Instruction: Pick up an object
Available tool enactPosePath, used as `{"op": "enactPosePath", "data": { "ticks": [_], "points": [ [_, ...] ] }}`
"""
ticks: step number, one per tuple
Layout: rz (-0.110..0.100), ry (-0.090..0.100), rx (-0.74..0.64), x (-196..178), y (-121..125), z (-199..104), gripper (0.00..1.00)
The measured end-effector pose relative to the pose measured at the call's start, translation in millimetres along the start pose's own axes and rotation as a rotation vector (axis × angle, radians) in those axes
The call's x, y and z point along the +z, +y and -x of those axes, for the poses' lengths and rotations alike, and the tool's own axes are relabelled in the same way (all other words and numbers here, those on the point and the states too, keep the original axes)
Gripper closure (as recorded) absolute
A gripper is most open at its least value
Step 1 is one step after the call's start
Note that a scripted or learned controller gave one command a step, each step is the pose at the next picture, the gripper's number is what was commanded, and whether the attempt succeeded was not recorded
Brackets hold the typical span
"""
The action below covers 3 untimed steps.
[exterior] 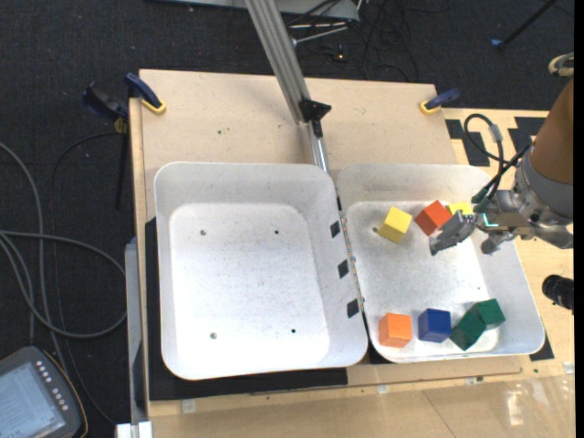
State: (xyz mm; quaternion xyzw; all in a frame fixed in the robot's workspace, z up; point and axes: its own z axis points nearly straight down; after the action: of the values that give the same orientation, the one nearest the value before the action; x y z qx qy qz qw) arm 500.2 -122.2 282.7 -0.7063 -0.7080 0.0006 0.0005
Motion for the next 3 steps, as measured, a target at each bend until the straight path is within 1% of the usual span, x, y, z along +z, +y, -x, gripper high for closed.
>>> {"op": "enactPosePath", "data": {
  "ticks": [1, 2, 3],
  "points": [
    [0.003, 0.0, 0.002, -1.4, 0.3, 0.1, 0.0],
    [-0.003, 0.0, 0.004, 48.6, 4.9, 8.4, 0.0],
    [-0.004, 0.002, 0.003, 97.6, 0.7, -0.8, 0.0]
  ]
}}
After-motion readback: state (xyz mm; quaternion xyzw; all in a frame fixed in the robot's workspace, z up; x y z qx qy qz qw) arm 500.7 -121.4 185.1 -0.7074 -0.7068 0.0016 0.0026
